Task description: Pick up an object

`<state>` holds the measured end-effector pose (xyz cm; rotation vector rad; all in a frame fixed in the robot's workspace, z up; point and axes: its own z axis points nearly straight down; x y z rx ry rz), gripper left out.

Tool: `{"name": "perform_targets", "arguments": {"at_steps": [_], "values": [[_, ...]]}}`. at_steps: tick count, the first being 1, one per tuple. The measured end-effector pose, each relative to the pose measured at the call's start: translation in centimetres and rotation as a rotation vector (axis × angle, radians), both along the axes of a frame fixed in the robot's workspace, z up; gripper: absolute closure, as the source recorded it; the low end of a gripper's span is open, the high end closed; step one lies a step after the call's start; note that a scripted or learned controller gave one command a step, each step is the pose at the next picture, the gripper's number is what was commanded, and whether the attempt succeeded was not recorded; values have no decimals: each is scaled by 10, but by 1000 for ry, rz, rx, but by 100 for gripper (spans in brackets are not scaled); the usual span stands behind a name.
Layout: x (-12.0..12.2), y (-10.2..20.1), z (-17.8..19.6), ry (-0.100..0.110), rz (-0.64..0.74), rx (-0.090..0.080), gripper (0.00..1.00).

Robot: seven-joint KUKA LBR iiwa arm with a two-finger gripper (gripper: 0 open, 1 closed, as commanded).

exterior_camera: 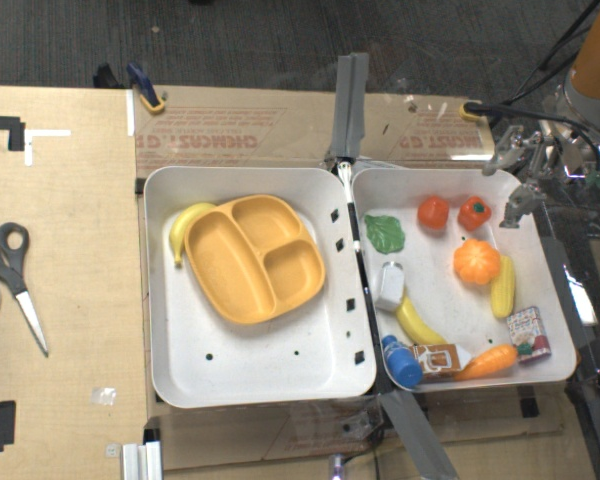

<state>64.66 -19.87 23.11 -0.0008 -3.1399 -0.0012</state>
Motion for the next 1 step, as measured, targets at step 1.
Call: {"name": "perform_targets", "arguments": {"at_steps": [1], "values": [[0,-11,-112,-4,-2,0,0]]}}
